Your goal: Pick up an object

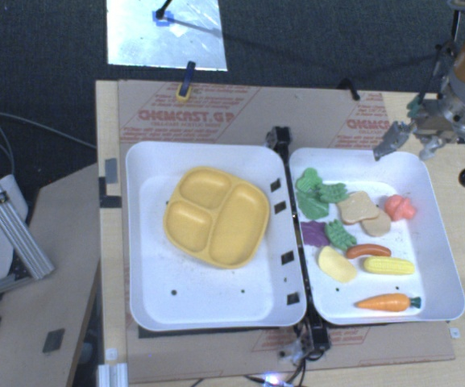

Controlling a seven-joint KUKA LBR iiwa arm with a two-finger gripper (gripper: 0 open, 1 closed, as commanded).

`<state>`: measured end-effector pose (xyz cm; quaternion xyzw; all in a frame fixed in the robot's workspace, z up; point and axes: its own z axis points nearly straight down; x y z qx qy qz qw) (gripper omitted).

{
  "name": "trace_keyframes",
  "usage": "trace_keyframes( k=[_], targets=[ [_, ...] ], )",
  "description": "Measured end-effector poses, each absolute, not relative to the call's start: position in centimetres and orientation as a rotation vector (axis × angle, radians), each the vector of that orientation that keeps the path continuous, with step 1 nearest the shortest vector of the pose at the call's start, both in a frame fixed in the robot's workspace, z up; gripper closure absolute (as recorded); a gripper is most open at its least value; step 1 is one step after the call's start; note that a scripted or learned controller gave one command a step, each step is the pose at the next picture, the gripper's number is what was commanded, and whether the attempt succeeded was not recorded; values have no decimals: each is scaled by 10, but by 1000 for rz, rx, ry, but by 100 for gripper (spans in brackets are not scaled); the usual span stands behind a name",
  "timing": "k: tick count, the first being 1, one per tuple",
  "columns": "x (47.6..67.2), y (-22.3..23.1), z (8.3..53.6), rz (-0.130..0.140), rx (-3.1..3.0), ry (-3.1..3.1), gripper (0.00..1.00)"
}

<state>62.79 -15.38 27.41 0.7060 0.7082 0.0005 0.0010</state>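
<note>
My tool [409, 141] hovers over far rim of right shallow white bin [446, 240], fingers spread apart, holding nothing. Nearest target: pink plastic toy [400, 207] near right wall. Should descend straight, straddle it, keep clear of tan bread slice [358, 207].

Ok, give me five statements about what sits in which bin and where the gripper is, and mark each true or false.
1. The yellow divided plate lies in the left bin. True.
2. The carrot lies near the right bin's front edge. True.
3. The gripper is clamped on the corn cob. False: it hangs above the right bin's far right corner, with nothing between its fingers.
4. The plate carries toy food. False: its compartments are bare.
5. The green leafy pieces lie beside the divider between the bins. True.
</note>
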Motion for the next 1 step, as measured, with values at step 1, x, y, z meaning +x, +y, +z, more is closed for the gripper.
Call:
trace_keyframes(
  k=[1],
  targets=[
    [615,-210,176,-6,2227,2220,0]
  ],
)
